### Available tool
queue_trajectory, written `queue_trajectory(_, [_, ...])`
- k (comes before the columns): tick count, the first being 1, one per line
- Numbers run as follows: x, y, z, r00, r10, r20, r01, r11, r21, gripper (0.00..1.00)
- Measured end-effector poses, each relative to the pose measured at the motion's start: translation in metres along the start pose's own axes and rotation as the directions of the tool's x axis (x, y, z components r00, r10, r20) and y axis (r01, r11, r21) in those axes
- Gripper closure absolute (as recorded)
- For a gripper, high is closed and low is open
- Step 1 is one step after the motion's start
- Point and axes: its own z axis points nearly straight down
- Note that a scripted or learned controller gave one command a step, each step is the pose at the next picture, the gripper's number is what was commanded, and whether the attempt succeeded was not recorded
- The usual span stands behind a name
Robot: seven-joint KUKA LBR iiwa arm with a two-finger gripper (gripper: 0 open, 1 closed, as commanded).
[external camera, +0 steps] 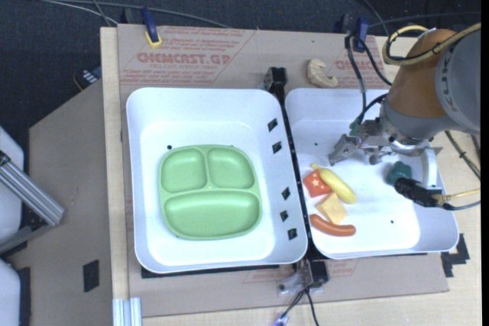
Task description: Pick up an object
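- The table [200, 56] bears two white bins side by side under a cardboard sheet printed in red
- The left bin [145, 126] holds a green plate [210, 191] with three sections, lying flat near the middle
- The right bin [382, 234] holds four small toys grouped at its left side, towards the near edge
- A red toy [314, 183] lies closest to the wall between the bins
- A banana [338, 186] lies at a slant, touching the red toy on its right
- A cheese wedge [331, 208] sits just near of the banana, touching it
- A sausage [333, 226] lies nearest of all, just beside the cheese
- The grey arm with its orange band reaches in from the right, over the far right part of the right bin
- The gripper [353, 156] hangs just far and right of the banana, apart from all four toys
- Its fingers [340, 151] are spread, one tip pointing left towards the red toy and banana
- A beige lump [322, 72] lies on the table beyond the far edge of the right bin
- A blue clamp [151, 28] grips the far edge of the table above the left bin, and a second clamp [355, 28] above the right bin
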Motion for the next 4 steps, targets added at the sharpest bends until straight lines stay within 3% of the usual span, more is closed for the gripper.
queue_trajectory(1, [0.000, 0.000, 0.008, 1.000, 0.000, 0.001, 0.000, 1.000, -0.005, 0.00])
queue_trajectory(2, [0.001, 0.001, -0.004, 1.000, 0.001, 0.001, -0.001, 1.000, -0.008, 1.00])
queue_trajectory(4, [0.003, 0.003, -0.115, 1.000, -0.002, 0.004, 0.002, 1.000, -0.014, 1.00])
